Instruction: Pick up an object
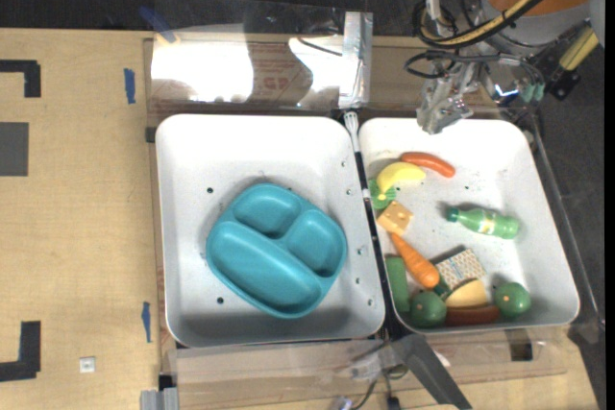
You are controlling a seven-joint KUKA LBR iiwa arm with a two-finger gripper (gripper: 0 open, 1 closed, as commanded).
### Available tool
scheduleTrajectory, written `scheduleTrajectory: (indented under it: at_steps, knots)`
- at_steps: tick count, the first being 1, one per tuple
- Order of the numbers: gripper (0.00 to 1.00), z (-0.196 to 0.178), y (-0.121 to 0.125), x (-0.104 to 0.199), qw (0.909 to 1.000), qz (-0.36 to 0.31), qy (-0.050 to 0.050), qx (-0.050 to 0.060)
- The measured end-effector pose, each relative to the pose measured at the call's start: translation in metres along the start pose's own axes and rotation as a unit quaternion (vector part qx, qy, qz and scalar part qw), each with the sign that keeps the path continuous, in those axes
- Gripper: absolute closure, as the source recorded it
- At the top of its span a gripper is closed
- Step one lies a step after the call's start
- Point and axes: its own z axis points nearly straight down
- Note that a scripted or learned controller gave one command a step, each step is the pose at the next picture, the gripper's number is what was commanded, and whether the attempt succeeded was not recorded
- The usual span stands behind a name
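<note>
Nothing picked yet, we reckon. Fingers point(443, 115) hang over right bin's point(553, 206) far edge, nothing between them; clenched or released, we can't tell. Sausage point(428, 164), banana point(400, 176), bottle point(483, 223), carrot point(414, 261) all lie in bin. Descent, grasp, lift all left.

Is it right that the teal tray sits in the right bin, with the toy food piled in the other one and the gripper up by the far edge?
Not quite. The camera view shows the teal tray in the left bin; the toy food is piled in the right bin. The gripper is indeed up by the far edge, above the right bin.
</note>
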Motion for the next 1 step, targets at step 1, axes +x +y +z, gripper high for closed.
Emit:
scheduleTrajectory:
  at_steps: [1]
  knots:
    - [1.0, 0.0683, -0.0512, 0.0225, 0.9731, -0.23, 0.0, 0.0]
